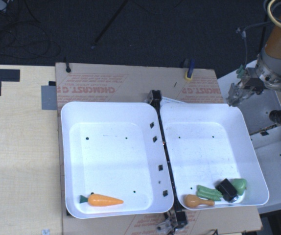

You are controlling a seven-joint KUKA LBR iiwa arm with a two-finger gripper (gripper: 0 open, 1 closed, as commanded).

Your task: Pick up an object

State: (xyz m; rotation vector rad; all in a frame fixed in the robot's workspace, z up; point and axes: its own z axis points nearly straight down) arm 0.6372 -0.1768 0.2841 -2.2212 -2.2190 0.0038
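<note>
Hovering beyond the far right corner of the right bin [258, 177], the gripper [238, 93] holds nothing visible. I cannot tell its state. Next, I judge, it must descend to the black object [227, 189].

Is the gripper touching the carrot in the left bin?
Apart. The camera view shows the gripper beyond the right bin's far right corner, while the carrot lies at the left bin's near edge.

Orange plastic carrot [105, 199] in left shallow white bin [72, 131], near corner. Right of that bin: second white bin [238, 126] with tan plastic pear [198, 201], green pea pod [209, 193], black block [227, 189] clustered together, touching.
</note>
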